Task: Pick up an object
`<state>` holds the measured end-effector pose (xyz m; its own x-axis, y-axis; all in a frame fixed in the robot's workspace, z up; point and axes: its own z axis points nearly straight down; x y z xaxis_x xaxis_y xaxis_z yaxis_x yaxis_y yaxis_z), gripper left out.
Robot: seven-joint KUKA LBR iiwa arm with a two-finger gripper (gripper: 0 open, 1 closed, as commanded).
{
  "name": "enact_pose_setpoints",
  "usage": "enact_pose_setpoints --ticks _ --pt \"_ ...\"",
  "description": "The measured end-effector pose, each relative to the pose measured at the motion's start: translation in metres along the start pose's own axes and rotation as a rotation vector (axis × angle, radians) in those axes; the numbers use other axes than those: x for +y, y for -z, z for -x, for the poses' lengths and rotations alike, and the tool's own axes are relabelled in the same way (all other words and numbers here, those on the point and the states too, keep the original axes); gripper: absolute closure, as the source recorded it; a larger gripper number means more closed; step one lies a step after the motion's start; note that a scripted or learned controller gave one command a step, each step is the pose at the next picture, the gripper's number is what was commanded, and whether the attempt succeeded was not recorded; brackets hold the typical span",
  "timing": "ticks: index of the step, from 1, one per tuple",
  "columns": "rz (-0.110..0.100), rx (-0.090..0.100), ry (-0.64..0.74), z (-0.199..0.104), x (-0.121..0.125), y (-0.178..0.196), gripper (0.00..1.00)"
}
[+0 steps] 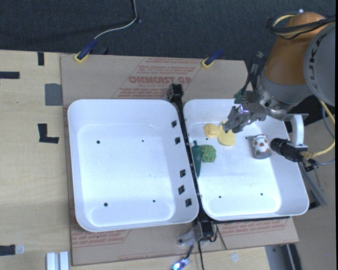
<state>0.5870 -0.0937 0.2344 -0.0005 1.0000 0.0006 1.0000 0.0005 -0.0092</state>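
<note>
Two shallow white bins sit side by side on a brown cardboard sheet laid over the bench. The left bin is bare white plastic with a few small dark dots on its floor. The right bin holds three things, all in its far half.

A yellow object lies near the far-left part of the right bin — pale, lumpy, exact shape hard to read. A green object sits just near of it, close against the divider between the bins, with a darker green strip on its left side. A small grey-and-white object with a red spot lies to the right, well apart from the green one.

The arm comes in from the far right, orange band showing above the wrist. Gripper is low over the far part of the right bin, tip right at the right edge of the yellow object — touching or just above it, cannot tell which. Whether the gripper is released or clenched cannot be told either; nothing is visibly grasped.

Blue-and-yellow clamps pin the cardboard's far edge, and a black cable runs across the dark background beyond.
</note>
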Motion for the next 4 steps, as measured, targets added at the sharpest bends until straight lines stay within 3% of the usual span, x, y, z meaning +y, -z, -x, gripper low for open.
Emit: enact_pose_setpoints --ticks 1,2,3,4 --pt "0.0 0.001 -0.001 -0.017 -0.072 -0.023 1.0" --pt "0.003 0.0 -0.001 -0.004 -0.09 -0.043 1.0" --pt "0.013 -0.002 0.004 -0.01 -0.002 -0.051 1.0" --pt "0.028 -0.006 -0.001 0.034 -0.006 0.125 1.0"
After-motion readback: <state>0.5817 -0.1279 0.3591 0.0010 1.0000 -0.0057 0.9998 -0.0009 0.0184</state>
